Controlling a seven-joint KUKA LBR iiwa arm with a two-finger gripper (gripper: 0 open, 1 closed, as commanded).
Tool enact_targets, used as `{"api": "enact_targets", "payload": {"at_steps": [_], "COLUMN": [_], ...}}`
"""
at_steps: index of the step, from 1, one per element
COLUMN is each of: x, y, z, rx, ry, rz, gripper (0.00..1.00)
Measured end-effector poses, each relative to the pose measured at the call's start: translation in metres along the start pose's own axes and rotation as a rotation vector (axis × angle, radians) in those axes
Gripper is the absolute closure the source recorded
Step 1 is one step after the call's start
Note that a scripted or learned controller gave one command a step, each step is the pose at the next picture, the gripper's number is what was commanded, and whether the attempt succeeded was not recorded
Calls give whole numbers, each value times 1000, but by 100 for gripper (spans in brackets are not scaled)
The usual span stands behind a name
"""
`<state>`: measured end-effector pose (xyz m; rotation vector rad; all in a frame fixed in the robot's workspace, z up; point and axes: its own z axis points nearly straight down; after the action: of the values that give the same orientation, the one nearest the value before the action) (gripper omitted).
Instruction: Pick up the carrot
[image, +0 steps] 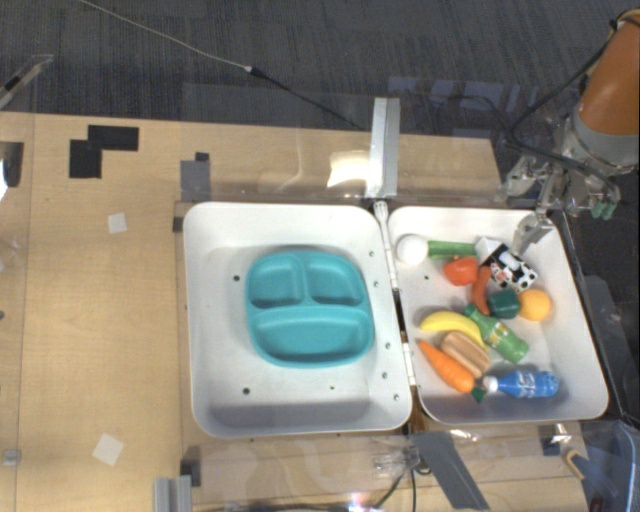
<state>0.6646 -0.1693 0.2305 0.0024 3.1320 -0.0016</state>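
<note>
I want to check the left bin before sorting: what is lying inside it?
Inside the left bin lies one teal divided tray, flat, with three compartments that hold nothing visible. What is under the tray is covered, so that cannot be seen.

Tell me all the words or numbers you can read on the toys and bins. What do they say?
No text can be read anywhere here.
Blue bottle: it has a paler band like a label, too small and blurred to read.
Black-and-white toy: patches, no letters to make out.
Carrot, banana, teal tray, and both white bins: no writing visible.
Black shapes on the bench: plain marks, not letters.
</note>
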Motion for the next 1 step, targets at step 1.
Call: {"api": "enact_targets", "payload": {"at_steps": [1], "x": [65], "y": [60], "z": [102], "rx": [-3], "ry": [7], "rz": [115], "gripper": [0]}}
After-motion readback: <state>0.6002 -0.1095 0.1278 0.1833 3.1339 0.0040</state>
